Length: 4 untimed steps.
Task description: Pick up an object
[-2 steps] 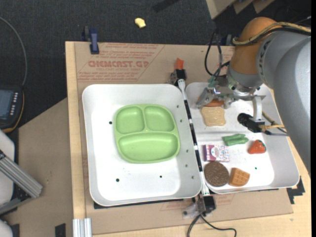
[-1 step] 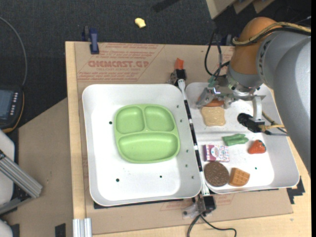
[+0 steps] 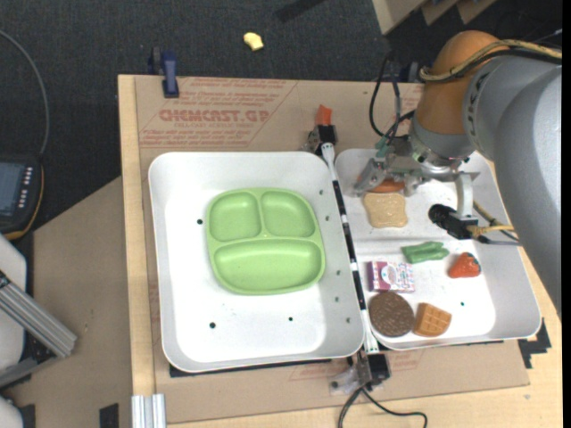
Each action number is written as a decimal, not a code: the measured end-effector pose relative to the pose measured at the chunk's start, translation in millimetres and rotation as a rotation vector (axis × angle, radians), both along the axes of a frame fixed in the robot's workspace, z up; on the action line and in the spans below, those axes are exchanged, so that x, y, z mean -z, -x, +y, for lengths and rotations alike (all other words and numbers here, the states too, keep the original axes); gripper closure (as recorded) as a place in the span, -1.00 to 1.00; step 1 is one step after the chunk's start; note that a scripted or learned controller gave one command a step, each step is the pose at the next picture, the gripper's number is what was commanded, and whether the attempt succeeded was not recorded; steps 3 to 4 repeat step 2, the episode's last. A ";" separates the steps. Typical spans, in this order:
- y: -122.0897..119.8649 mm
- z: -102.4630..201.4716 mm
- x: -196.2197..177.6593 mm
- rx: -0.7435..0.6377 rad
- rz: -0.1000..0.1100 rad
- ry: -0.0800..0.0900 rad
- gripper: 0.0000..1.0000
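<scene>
One arm (image 3: 486, 87) bent low over right bin (image 3: 508, 315), pincer (image 3: 390, 178) state unclear, above toast slice (image 3: 385, 209).

Lit evenly from overhead; glared softly off the white bins (image 3: 178, 328), blurred at the arm (image 3: 526, 132) nearby.

From my remote station: left bin (image 3: 169, 266) holding a green divided plate (image 3: 264, 241) (three compartments). Beneath both bins, a brown board (image 3: 214, 114) printed in red lettering. A blue clamp (image 3: 166, 71) grips its far left corner; an orange-tipped clamp (image 3: 323, 127) sits between the bins' far ends. A small yellow item (image 3: 254, 40) lies on dark floor beyond.
</scene>
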<state>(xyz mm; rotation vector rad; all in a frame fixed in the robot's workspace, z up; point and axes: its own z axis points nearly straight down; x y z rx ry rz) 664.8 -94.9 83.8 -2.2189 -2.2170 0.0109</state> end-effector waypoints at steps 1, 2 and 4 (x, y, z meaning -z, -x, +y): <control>0.0 0.7 0.0 0.000 0.000 0.000 -1.00; 0.0 -6.3 0.1 0.000 -0.001 -0.001 -1.00; 0.0 -6.3 0.1 0.000 -0.001 -0.001 -1.00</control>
